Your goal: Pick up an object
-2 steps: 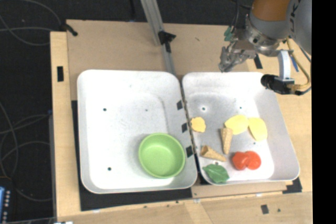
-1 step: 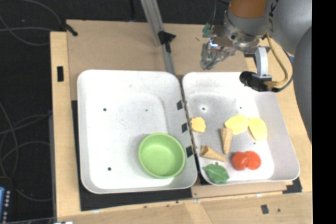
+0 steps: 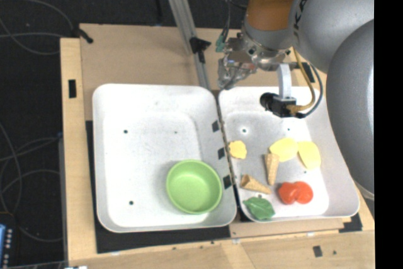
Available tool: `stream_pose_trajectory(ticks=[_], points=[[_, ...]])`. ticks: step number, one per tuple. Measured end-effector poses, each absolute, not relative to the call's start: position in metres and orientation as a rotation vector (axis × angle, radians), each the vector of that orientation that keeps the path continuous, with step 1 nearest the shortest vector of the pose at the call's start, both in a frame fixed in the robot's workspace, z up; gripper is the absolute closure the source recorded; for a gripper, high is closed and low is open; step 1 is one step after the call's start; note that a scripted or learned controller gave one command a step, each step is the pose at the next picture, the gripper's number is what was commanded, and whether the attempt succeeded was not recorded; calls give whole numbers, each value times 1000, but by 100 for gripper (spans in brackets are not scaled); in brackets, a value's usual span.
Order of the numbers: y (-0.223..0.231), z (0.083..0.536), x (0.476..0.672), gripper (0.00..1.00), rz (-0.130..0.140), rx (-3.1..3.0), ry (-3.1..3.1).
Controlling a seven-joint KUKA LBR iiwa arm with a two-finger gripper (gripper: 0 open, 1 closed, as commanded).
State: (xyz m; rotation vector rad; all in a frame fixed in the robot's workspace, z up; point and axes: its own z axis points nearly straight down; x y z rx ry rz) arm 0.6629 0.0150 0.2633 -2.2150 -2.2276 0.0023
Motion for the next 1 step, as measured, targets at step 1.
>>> stream_pose_trajectory(ticks=[1], points=[[68,265,671,100,-2,-2214,-2230]])
